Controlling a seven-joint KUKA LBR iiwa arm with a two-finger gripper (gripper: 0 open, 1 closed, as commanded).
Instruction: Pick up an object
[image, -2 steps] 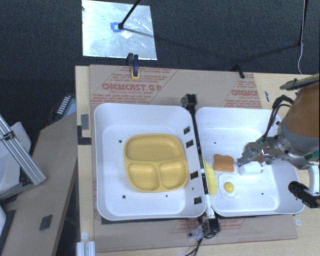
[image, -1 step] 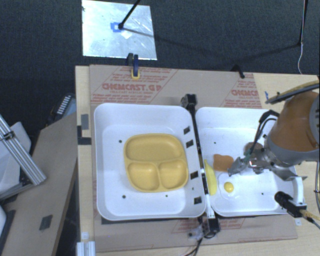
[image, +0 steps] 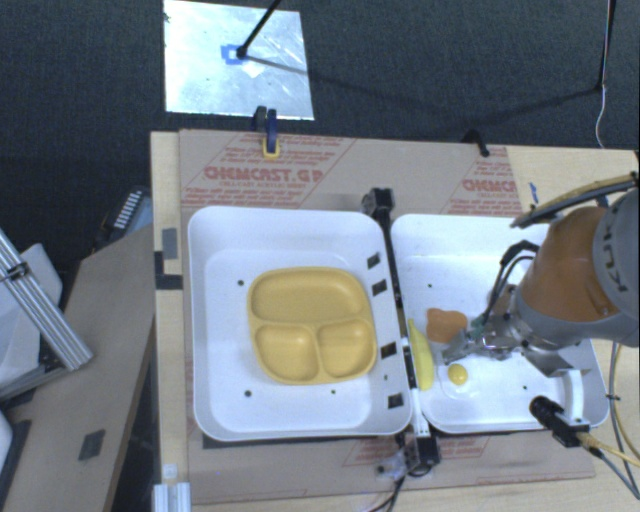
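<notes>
You can see two white bins side by side on the bench. The left bin (image: 215, 330) holds a yellow tray (image: 305, 323) with three sections: one wide part at the back and two smaller parts in front. It lies flat in the middle of that bin.

Look at the right bin (image: 450, 245). Three small things lie near its left side. A small orange-brown lump (image: 445, 323) sits on the bin floor. It looks rounded and a bit bumpy. A long yellow piece (image: 421, 358), shaped like a banana, lies along the bin's left wall, just beside the bar between the bins. A little round yellow ball (image: 458, 375) sits just in front of the lump.

The arm (image: 580, 270) comes in from the right, with its orange band above the wrist. The gripper (image: 470, 342) is low in the right bin, between the orange-brown lump and the yellow ball, very near both. You cannot tell if it is wide or narrow, because its tip is dark and small here. Nothing can be seen held in it. All three small things rest on the bin floor.
</notes>
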